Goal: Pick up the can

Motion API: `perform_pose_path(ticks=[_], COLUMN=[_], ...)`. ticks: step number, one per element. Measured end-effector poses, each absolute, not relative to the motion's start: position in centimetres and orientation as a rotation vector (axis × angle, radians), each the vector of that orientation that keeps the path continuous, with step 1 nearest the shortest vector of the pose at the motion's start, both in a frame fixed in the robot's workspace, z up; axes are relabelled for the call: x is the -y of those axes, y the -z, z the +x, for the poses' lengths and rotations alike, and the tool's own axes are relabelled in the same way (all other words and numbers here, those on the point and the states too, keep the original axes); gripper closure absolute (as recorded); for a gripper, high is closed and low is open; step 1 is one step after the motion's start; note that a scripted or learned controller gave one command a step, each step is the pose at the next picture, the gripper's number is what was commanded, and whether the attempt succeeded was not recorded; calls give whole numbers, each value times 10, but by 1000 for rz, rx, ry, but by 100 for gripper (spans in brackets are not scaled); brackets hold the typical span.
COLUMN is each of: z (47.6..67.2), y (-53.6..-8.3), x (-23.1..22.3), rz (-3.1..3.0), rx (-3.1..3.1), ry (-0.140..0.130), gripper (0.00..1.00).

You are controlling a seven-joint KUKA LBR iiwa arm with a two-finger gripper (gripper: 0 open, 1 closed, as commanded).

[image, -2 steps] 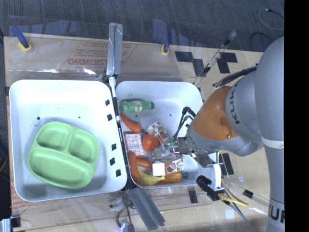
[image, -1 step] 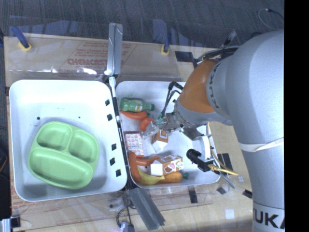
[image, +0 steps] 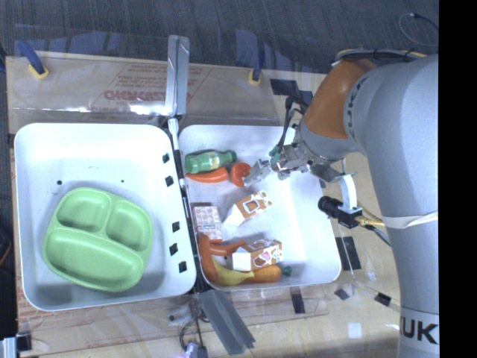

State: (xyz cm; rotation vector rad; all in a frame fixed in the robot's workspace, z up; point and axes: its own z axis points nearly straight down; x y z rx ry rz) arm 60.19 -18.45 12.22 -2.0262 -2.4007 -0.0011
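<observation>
**Claw poised over the right bin**

Claw (image: 262, 168) hangs low in the upper part of the right bin (image: 320, 271), and we cannot tell how it is set. Just beside it to the left we see a small red piece (image: 239, 173), then a carrot (image: 207, 175) and a green bottle (image: 210, 159). Below sit small cartons (image: 253, 205). We cannot make out a can. The left bin (image: 30, 148) holds a green divided plate (image: 97, 239).
</observation>
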Motion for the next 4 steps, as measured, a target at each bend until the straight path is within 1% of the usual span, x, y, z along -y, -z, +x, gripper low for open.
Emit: perform_pose_path(ticks=[1, 2, 3, 4], z=[558, 553, 610, 504], y=[-95, -107, -92, -91], x=[119, 117, 193, 147], rz=[-1938, -1892, -1979, -1969], rx=[2488, 2508, 2438, 2444], ry=[-5, -1, -1, -1], gripper=[0, 0, 0, 0])
